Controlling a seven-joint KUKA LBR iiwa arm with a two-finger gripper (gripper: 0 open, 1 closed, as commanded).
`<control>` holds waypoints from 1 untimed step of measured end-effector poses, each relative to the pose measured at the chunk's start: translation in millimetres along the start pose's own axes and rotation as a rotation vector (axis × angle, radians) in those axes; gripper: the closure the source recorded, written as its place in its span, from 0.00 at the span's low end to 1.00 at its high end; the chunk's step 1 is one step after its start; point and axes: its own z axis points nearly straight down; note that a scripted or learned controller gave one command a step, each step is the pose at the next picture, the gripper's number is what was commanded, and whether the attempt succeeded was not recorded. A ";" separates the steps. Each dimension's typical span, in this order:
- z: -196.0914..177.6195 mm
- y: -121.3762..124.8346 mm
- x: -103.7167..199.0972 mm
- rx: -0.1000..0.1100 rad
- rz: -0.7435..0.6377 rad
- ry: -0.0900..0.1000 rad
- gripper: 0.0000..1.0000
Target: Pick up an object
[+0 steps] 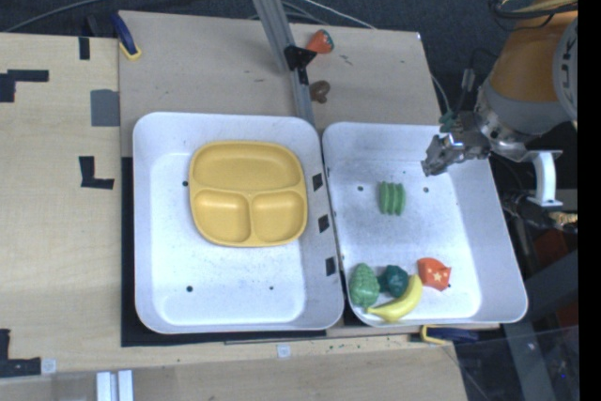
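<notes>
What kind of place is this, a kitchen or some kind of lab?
Most likely a robot test bench in a lab, not a kitchen: a robot arm reaches over two white bins, which hold a yellow divided plate and toy food such as a banana.

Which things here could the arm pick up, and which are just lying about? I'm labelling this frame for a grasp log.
Job:
gripper
green ridged toy
light green vegetable
dark green toy
banana
red-orange toy
right bin

Lying about:
yellow divided tray
left bin
small orange object
</notes>
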 end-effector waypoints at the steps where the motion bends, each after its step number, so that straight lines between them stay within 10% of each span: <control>1: -44.9 7.6 2.1 0.000 0.001 0.000 1.00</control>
